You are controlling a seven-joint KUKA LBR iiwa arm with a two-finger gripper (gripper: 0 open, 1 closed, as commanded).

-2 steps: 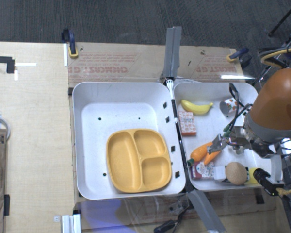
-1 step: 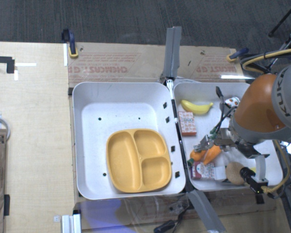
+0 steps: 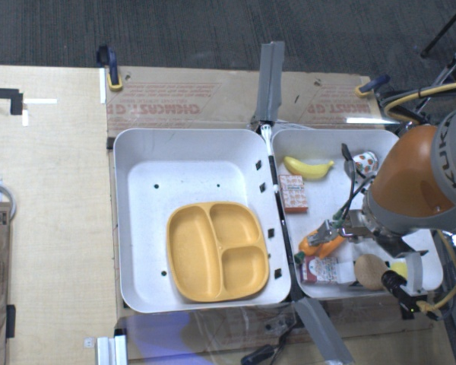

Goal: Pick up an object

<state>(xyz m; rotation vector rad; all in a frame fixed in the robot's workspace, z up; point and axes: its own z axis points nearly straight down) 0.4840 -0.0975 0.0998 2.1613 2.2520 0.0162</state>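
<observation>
Hand (image 3: 333,233) is seen low in the right bin (image 3: 319,139), over the orange carrot-like toy (image 3: 319,243); whether its fingers are apart or together cannot be told, and no grip can be confirmed. A miss or a nudge into the crowded neighbours, the red box (image 3: 292,192) and banana (image 3: 308,167), is judged likely. A yellow divided plate (image 3: 216,251) lies in the left bin (image 3: 137,204). Pale wooden surface (image 3: 45,204) is backed by dark carpet (image 3: 175,14).
</observation>
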